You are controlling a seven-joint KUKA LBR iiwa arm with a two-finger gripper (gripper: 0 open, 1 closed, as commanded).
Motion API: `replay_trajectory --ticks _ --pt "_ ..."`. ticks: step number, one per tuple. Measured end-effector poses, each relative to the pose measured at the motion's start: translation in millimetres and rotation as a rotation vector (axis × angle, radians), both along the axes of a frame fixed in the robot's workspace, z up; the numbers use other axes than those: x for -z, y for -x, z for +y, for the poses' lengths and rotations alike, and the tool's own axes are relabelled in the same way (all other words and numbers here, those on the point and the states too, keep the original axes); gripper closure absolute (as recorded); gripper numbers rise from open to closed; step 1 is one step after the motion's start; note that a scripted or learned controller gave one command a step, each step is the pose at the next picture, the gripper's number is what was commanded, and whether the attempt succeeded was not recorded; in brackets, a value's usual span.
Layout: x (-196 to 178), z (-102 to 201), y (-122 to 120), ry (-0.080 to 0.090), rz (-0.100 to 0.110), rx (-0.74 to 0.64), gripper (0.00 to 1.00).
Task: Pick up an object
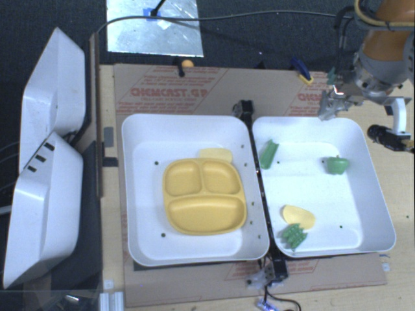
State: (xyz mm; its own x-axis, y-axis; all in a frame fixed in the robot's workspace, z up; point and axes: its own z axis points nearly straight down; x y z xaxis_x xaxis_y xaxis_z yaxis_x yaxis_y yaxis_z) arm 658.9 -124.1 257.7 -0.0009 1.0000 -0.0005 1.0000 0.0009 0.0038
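The right white bin (373,193) holds a long green piece (268,153) near its left wall, a green pepper-like piece (336,165) at the right, a yellow slice (298,216) and a small ridged green piece (293,236) near the front. My gripper (332,106) hangs over the back rim of this bin, above and apart from all of them. Nothing shows between its fingers. The arm's orange band sits at the top right.
The left white bin (139,173) holds a yellow divided tray (204,196) with a pale yellow piece (216,154) behind it. A black clamp (244,107) sits between the bins at the back. White housings stand at the far left. Cables cross the dark back area.
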Motion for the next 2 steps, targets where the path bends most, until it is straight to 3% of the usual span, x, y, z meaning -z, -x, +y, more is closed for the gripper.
replay_trajectory --ticks 2 --pt "8.1 90.7 49.0 -0.002 0.002 -0.003 1.00"
